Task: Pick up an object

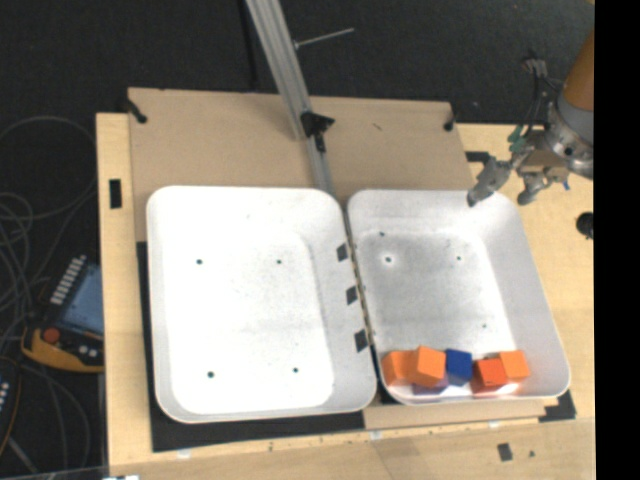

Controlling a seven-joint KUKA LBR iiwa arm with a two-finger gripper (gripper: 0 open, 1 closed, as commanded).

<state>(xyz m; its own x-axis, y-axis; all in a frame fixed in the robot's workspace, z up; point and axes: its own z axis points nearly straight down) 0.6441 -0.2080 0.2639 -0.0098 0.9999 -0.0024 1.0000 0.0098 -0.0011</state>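
— Gripper?
— Up over the far right corner of the right bin, fingers spread apart, nothing between them, touching nothing.

— Arm?
— Grey, orange band showing at the right edge.

— Blocks?
— Five, all in the right bin, lined up along its near wall. Four orange: a pair at the left, touching each other, and a pair at the right, also touching. One blue block between the pairs.

— Far from the gripper?
— Well apart; opposite end of the bin.

— Bins?
— Two, side by side. Left bin white, with small dark specks.
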